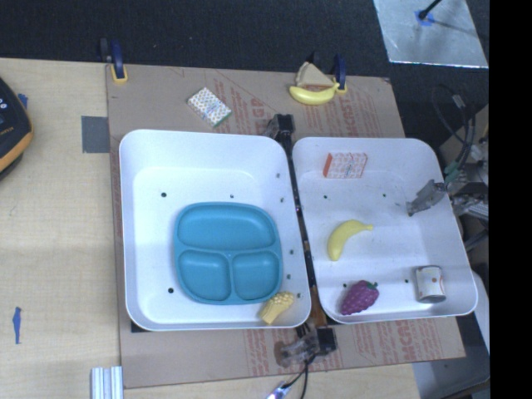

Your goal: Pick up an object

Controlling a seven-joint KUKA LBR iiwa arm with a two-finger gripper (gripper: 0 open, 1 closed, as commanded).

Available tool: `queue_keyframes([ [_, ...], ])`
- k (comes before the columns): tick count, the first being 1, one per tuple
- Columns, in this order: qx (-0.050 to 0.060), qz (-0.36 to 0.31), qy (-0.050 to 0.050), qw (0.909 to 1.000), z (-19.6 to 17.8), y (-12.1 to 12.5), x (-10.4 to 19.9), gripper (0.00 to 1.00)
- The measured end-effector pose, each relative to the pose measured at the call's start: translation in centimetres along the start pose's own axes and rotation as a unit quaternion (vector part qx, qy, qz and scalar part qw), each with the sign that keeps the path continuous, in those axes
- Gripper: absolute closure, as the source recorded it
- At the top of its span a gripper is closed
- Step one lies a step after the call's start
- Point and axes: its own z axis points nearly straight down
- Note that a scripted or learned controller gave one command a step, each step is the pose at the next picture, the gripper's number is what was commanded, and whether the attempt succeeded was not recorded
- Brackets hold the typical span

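Note:
The right bin (391,152) holds a yellow banana (347,238) near its middle. A purple bunch of grapes (359,296) lies at its front. A small white can (430,283) rests on its side in the front right corner, and an orange and white packet (345,165) lies at the back. My gripper (422,199) reaches in low over the bin's right edge. It is to the right of the banana and behind the can, and touches none of the objects. Nothing shows in its grasp.
The left bin (141,165) carries a blue divided plate (227,252) and a yellow corn piece (277,307) at its front right corner. Behind the bins lie a second banana (313,94) and a patterned packet (209,105). A black and orange device (10,127) sits far left.

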Motion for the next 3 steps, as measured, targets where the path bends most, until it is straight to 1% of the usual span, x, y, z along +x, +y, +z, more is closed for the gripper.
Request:
queue_keyframes([
  [1,0.001,-0.001,0.0,1.0,0.1,1.1,12.5,0.0],
  [2,0.001,0.0,0.0,1.0,12.3,-0.1,11.2,0.0],
  [3,0.001,-0.002,-0.001,1.0,11.3,-0.1,11.1,1.0],
])
